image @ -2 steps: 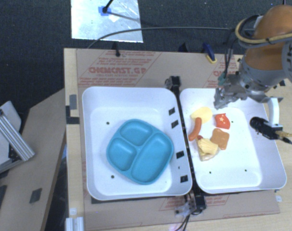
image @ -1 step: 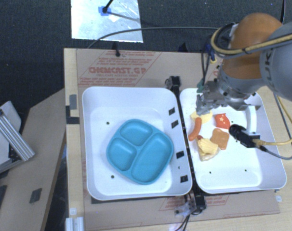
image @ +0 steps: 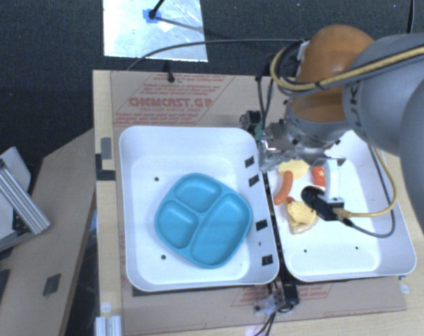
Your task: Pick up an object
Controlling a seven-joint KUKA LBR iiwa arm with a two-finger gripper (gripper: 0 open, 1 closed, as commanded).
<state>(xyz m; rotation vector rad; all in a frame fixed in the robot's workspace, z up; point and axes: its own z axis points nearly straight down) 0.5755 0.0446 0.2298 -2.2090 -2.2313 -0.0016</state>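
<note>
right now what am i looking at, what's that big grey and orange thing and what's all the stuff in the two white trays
One camera fixed overhead looks down at a slant. The grey and orange thing is a robot arm reaching in from the right. Its gripper hangs over the right bin, close above some small pieces: an orange sausage shape, yellow pieces and a red bit. The left bin holds a blue divided plate. Whether the gripper holds anything, I cannot tell.
</note>
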